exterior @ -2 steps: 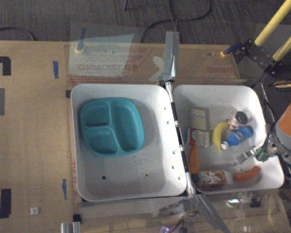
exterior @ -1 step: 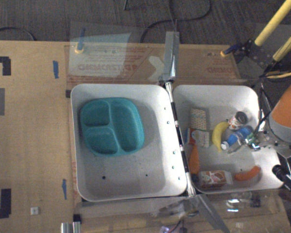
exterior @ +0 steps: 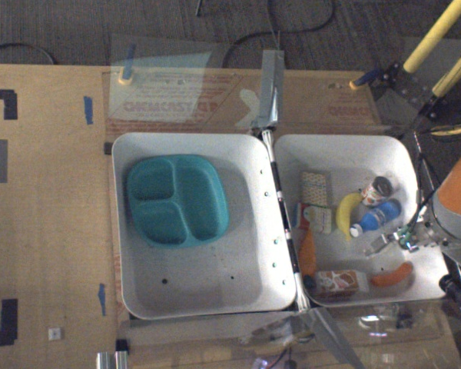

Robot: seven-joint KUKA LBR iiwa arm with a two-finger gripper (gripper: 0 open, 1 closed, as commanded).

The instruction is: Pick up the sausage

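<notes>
The sausage [exterior: 391, 275] lies in the right bin [exterior: 334, 148], near its front right corner, just right of a small carton [exterior: 340, 282]. The hand [exterior: 390, 241] hovers just above it beside the blue bottle [exterior: 375, 217]; whether it is open or closed I cannot tell.

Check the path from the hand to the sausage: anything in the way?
Nothing visible. The hand hangs over the right bin, just above-left of the sausage, with bare bin floor between them. The blue bottle and banana lie on the far side of the hand.
</notes>
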